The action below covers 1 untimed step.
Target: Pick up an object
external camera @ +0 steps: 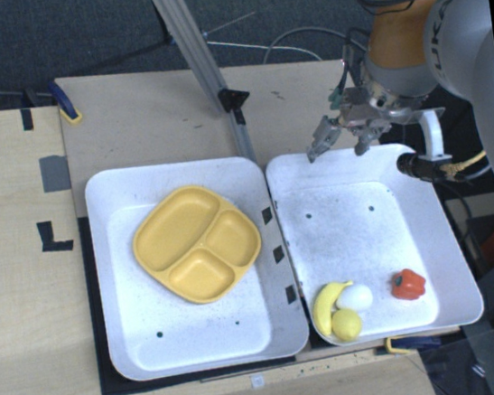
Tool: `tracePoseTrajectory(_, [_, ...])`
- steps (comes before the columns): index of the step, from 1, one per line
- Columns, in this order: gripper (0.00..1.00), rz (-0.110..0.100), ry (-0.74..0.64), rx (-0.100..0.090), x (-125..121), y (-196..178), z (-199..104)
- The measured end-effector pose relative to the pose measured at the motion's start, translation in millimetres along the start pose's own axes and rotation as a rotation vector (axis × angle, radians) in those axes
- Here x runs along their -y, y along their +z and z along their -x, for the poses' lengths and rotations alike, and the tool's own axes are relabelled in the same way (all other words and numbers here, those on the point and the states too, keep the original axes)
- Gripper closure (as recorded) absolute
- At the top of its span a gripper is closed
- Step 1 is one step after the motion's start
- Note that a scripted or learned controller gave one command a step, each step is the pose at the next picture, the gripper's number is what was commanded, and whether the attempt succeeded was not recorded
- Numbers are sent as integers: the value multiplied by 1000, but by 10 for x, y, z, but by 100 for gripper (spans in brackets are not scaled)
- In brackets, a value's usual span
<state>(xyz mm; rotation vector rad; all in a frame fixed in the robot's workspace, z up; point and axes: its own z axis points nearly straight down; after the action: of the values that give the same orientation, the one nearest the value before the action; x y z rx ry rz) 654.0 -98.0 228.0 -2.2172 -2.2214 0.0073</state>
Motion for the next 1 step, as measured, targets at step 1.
tracePoseTrajectory(1, [0, -2, 0, -1, 84, 618, -2])
